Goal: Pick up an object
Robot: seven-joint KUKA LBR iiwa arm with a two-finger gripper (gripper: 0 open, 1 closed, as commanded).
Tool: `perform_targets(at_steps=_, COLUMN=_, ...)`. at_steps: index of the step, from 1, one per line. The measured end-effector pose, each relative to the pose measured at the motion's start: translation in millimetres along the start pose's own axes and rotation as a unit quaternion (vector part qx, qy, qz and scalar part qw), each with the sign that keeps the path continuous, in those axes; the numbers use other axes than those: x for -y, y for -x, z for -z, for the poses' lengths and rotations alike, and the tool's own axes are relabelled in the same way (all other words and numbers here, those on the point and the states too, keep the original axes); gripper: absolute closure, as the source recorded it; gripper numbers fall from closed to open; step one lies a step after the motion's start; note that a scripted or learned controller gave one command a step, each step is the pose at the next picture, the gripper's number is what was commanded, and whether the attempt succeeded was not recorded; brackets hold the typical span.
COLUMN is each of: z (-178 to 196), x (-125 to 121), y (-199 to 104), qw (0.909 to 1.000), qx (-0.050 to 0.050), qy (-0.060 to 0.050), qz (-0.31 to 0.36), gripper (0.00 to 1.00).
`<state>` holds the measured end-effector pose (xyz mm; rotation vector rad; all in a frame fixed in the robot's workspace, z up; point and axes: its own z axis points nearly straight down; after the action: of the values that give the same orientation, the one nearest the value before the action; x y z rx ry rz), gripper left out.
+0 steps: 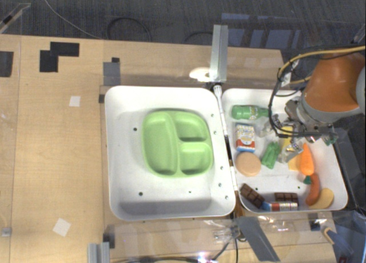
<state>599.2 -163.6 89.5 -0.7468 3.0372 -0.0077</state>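
Observation:
The right bin (338, 192) holds several small items: a green bottle (249, 111) at the back, a small red and white carton (245, 136), a round tan disc (248, 163), a green packet (270, 155), an orange carrot (307, 160), a brown sausage-like piece (313, 190), a pale yellow round piece (325, 198) and dark chocolate bars (251, 195) along the front wall. My gripper (293, 140) reaches down into this bin from the right, just beside the green packet and the carrot. The wrist and cables cover its fingers.
The left bin (120, 199) carries a green divided plate (175, 142). A metal post (219, 50) stands behind the gap between the bins. The arm's orange band (336, 84) hangs over the right bin's back right corner. Wooden bench (51, 159) spreads out to the left.

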Motion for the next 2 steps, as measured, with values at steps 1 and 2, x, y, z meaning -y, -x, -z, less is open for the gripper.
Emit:
perform_targets(at_steps=1, z=-0.8, x=65.9, y=34.3, qw=0.9974, qx=0.0, qy=0.0, qz=0.072, gripper=0.0)
perform_targets(at_steps=2, z=0.6, x=23.7, y=-46.6, qw=0.9967, qx=-0.001, qy=0.001, qz=0.082, gripper=0.0)
